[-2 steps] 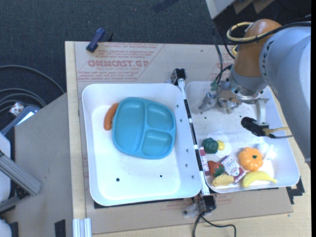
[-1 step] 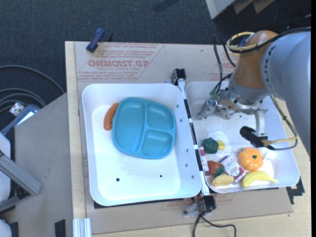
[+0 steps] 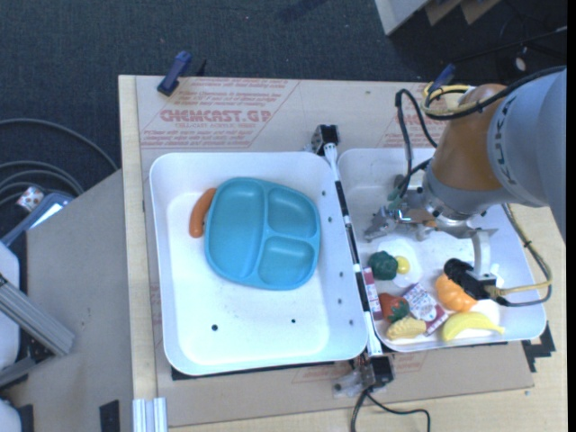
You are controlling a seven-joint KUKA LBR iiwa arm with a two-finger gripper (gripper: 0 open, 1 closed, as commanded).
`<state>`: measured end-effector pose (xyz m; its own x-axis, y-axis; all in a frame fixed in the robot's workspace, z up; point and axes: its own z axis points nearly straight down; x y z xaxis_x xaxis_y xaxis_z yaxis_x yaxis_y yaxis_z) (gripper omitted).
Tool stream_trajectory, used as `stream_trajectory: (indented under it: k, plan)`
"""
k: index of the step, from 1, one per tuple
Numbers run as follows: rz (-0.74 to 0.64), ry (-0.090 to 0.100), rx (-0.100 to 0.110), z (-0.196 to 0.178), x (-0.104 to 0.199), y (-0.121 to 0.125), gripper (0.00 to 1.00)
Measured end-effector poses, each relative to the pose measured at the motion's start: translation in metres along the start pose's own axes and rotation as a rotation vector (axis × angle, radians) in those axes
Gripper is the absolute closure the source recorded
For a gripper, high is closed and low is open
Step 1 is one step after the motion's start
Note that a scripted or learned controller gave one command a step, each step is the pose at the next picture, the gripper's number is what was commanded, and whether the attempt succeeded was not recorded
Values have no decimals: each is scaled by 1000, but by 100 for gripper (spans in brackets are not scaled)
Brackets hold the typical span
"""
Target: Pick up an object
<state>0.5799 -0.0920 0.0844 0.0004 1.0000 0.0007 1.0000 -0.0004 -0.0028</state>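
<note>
My gripper (image 3: pixel 389 223) hangs low over the left part of the right bin (image 3: pixel 360 166), under the grey arm that comes in from the right. Just below it lie a green broccoli piece (image 3: pixel 385 265) and a small yellow piece (image 3: pixel 402 265). Toward the bin's front sit a red item (image 3: pixel 390 305), a corn cob (image 3: pixel 405 328), a red-and-white packet (image 3: pixel 421 301), an orange fruit (image 3: pixel 453 296) and a banana (image 3: pixel 470 328). Nothing shows between the gripper's tips.
The left bin (image 3: pixel 243 338) holds a blue divided plate (image 3: pixel 263 234) with an orange sausage-shaped piece (image 3: pixel 199 212) against its left edge. A metal divider (image 3: pixel 346 232) runs between the bins. A blue clip (image 3: pixel 174 73) lies on the board behind.
</note>
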Motion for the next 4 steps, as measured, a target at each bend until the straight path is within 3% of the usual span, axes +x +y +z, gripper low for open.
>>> stream_trajectory:
  k: [1, 2, 3, 4]
  plan:
    - [0, -1, -3, -1, -1, 52, 0]
    - [0, 0, 0, 0, 0, -12, 0]
    - [1, 0, -4, -11, 0, -11, 100]
    - [1, 0, -3, -11, 0, -11, 0]
